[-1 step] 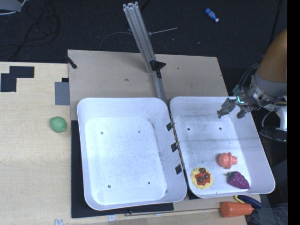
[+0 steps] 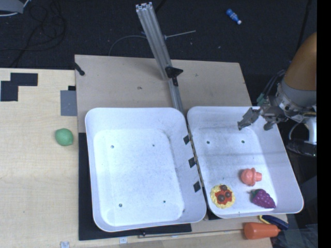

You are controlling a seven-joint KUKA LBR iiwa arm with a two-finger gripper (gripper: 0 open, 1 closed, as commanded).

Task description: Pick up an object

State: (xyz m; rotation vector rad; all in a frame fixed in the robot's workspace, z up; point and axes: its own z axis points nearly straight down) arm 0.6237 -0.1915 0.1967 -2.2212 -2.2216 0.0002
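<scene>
The right bin [image 2: 227, 138] holds three small toys near its front: a pink one [image 2: 250, 176], a purple grape bunch [image 2: 262, 198] and a yellow round one with red and dark spots [image 2: 222, 196]. My gripper [image 2: 256, 119] hangs over the bin's far right corner, well behind the toys. Its two dark fingers are spread apart, with nothing between them.
The left bin [image 2: 137, 164] sits beside the right one. A green ball [image 2: 64, 137] lies on the wooden bench at the left. An orange carrot-like toy [image 2: 260, 230] rests outside the right bin's front edge. A metal rail [image 2: 160, 50] slants away behind the bins.
</scene>
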